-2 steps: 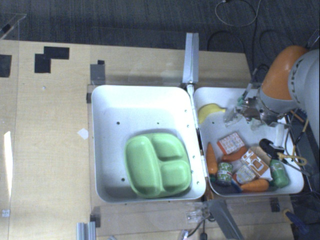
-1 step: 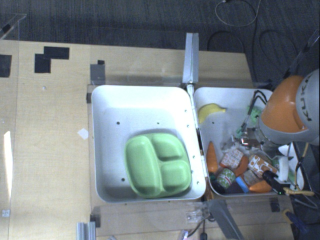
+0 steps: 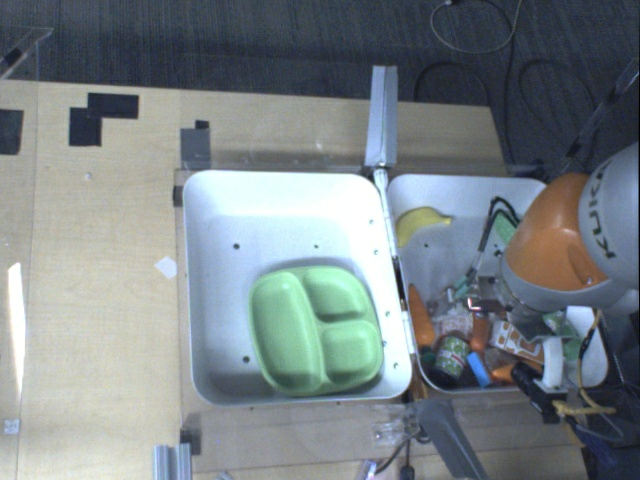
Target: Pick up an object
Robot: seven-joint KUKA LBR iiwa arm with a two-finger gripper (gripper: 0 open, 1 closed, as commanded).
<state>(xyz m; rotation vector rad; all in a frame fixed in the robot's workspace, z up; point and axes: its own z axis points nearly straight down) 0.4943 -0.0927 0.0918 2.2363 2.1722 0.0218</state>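
Note:
My gripper [image 3: 482, 306] reaches down into the right bin [image 3: 440, 258], below the arm's orange band [image 3: 555, 243], which hides much of it. It hangs over a cluster of small objects at the bin's near end. These include an orange carrot-like piece [image 3: 420, 320], a dark green can [image 3: 452, 356], a small blue piece [image 3: 479, 370] and a brown-and-white packet [image 3: 520, 345]. A yellow banana-like object [image 3: 420, 223] lies apart at the bin's far left. Whether anything is held is hidden.
The left bin [image 3: 215, 268] holds a green compartment tray [image 3: 315, 330] at its near right. A metal divider post [image 3: 381, 118] stands between the bins at the far side. Cables run over the dark floor behind the bench.

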